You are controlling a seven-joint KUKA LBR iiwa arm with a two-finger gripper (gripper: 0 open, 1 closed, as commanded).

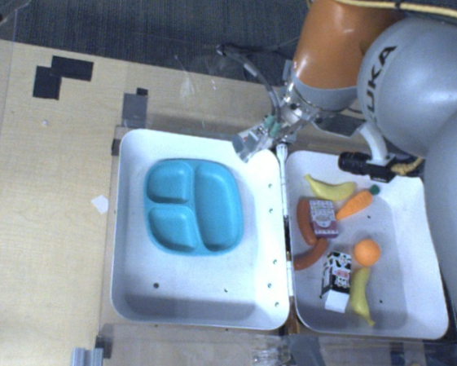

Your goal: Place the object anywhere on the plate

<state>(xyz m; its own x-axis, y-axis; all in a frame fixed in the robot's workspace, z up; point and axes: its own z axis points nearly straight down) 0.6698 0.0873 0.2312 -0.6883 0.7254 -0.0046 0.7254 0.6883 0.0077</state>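
On the pale wooden bench [38,197] we see the gripper [253,142], its grip unreadable, above the left bin's far rim, near the blue three-compartment plastic plate [195,206]; objects remain in the right white bin [421,323], so we fear an empty-handed placing.

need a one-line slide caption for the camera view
KUKA arm's gripper hovers at the far edge between two white bins: blue divided plate left, toy foods including a carrot right.

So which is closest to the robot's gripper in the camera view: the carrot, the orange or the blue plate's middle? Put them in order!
From the gripper:
1. Blue plate, left bin, just below it.
2. Carrot, right bin, top.
3. Orange, right bin, lower down.
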